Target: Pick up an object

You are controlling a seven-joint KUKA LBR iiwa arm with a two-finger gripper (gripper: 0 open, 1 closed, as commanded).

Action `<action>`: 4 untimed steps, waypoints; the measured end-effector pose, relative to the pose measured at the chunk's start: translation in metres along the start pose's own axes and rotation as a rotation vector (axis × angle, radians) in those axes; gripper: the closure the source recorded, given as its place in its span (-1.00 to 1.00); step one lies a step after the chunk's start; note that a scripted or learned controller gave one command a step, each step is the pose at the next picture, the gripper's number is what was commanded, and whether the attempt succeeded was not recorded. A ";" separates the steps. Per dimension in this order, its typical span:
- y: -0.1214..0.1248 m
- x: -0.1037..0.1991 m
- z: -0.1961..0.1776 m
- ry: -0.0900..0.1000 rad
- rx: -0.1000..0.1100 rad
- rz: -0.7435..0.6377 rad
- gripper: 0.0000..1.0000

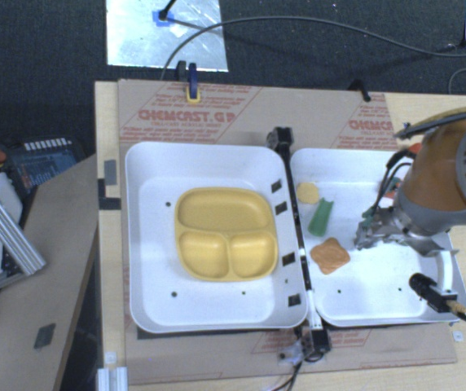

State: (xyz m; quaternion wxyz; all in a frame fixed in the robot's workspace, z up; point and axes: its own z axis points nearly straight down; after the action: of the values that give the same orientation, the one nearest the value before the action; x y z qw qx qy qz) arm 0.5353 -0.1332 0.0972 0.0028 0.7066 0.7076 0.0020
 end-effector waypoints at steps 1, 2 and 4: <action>0.007 -0.001 -0.064 -0.001 -0.001 -0.003 1.00; 0.014 -0.005 -0.127 -0.001 -0.002 -0.003 1.00; 0.005 0.054 -0.149 0.003 0.005 -0.008 1.00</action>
State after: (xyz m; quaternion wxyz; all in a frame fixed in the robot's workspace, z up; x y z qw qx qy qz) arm 0.5394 -0.0787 0.2460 0.0001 0.7037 0.7105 0.0013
